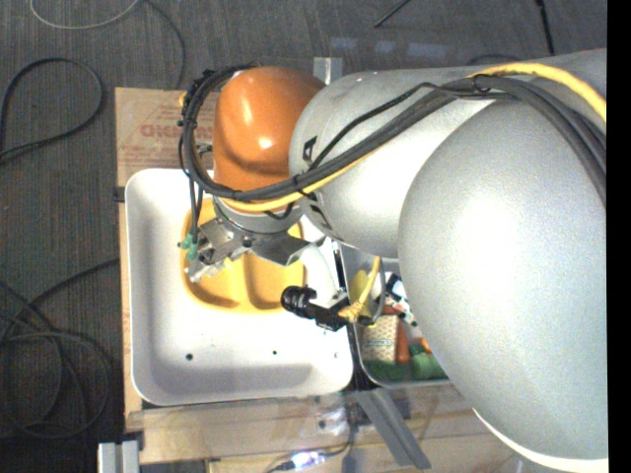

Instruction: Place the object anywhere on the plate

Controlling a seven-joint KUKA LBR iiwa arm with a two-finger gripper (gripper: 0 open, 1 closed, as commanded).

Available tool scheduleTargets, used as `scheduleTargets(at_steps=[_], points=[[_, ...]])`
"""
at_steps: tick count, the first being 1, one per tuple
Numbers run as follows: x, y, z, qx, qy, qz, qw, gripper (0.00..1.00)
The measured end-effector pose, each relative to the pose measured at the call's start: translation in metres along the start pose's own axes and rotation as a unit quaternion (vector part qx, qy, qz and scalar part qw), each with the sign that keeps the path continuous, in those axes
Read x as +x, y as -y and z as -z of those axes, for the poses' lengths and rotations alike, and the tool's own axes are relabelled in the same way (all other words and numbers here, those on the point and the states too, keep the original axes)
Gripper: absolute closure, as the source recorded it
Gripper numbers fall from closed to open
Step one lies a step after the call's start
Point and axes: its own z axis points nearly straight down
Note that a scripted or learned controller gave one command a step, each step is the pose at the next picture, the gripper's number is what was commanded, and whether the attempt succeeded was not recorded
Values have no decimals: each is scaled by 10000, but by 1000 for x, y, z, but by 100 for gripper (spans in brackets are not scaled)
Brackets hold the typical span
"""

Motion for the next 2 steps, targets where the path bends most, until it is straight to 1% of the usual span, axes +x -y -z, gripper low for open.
scheduleTargets(at_steps=[1,2], points=[[-40,-10,-76,9,6,-197,9998,100],[-90,-16,-106,-67,-60,-14,10000,100]])
